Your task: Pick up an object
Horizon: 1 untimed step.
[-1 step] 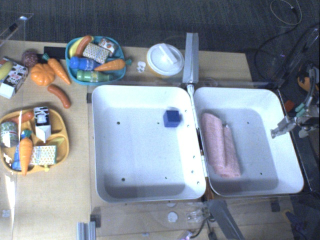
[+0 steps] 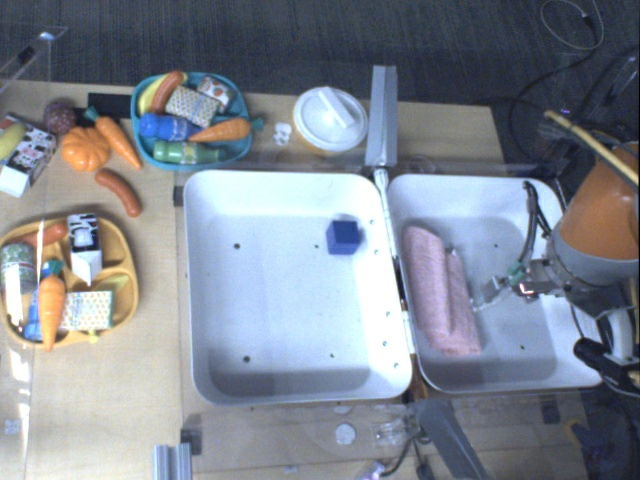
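A pink rolled cloth lies lengthwise along the left side of the right bin. My gripper is low inside that bin, just right of the roll and close to its lower half; I cannot tell if it touches the roll. The arm's orange band rises at the bin's right rim. A small blue cube sits alone in the left bin, towards its upper right.
A blue bowl of toy food and a white lidded container stand behind the left bin. A yellow tray of toy food and loose toy vegetables lie at the far left. Cables hang at the right.
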Each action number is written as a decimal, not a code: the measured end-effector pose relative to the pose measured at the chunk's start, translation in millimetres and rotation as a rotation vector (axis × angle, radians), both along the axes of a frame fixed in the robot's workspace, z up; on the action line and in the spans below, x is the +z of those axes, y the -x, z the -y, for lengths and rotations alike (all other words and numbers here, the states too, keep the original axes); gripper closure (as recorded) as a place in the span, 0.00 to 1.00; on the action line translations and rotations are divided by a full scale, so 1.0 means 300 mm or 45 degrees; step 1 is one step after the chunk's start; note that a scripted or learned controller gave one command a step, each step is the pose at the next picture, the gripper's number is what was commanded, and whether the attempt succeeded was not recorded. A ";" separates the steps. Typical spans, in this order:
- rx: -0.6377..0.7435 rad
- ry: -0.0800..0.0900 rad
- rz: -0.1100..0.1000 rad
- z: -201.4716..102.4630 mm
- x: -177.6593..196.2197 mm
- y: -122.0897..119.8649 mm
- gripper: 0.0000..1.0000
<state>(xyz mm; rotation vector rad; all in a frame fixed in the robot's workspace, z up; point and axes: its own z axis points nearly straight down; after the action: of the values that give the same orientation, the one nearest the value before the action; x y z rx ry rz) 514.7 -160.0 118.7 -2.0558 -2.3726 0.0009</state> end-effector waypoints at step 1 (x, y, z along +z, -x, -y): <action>0.105 0.005 0.023 -0.198 -0.093 -0.130 0.00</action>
<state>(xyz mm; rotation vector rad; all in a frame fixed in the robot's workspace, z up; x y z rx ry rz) 553.6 -100.5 90.8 -1.9661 -2.4682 -0.0134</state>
